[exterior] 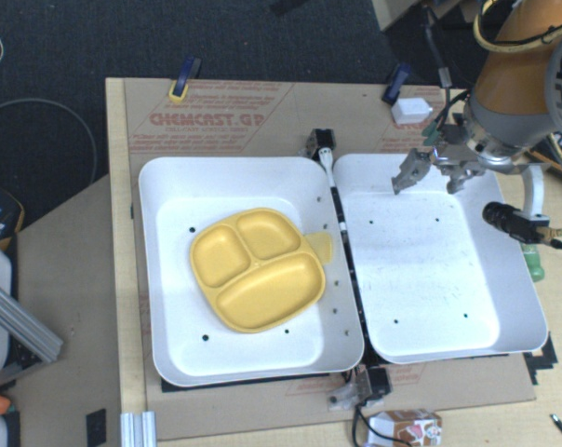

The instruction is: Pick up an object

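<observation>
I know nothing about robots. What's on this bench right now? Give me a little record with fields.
left bin: holds a yellow divided plate, lying flat
plate sections: three
right bin: white, speckled floor
arm: reaches in from the right
pincer: open, above the right bin's far end, holding nothing
bench: cardboard sheet under both bins

The left shallow white bin point(160, 277) is largely occupied by a yellow three-compartment plastic tray point(256, 268); narrow margins are left along the walls.
</observation>
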Controlling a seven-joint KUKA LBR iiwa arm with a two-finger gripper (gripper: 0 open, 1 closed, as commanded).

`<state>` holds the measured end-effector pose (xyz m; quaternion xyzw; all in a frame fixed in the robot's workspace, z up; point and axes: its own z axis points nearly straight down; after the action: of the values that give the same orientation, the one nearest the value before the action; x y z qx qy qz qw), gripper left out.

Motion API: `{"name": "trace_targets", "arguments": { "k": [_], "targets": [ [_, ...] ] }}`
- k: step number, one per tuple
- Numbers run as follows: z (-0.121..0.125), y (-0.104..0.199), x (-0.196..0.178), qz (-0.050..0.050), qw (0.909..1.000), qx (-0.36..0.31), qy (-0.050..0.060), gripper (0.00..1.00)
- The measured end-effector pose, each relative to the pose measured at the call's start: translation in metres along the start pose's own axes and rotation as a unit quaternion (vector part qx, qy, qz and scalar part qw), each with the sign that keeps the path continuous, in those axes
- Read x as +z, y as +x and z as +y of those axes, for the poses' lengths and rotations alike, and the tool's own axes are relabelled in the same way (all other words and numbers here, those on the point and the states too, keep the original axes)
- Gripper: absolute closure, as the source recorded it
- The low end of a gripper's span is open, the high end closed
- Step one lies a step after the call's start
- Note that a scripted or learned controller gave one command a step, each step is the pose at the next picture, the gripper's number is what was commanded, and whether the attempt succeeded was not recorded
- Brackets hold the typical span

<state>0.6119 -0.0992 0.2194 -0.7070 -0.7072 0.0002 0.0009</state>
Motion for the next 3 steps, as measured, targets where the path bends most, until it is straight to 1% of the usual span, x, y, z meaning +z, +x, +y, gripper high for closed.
{"name": "trace_targets", "arguments": {
  "k": [1, 2, 3],
  "targets": [
    [-0.065, 0.037, -0.092, 0.000, 1.0000, -0.002, -0.004, 0.00],
    [-0.136, 0.069, -0.122, 0.001, 1.0000, -0.001, 0.002, 0.00],
    [-0.132, 0.068, -0.131, 0.000, 1.0000, -0.001, -0.001, 1.00]
  ]
}}
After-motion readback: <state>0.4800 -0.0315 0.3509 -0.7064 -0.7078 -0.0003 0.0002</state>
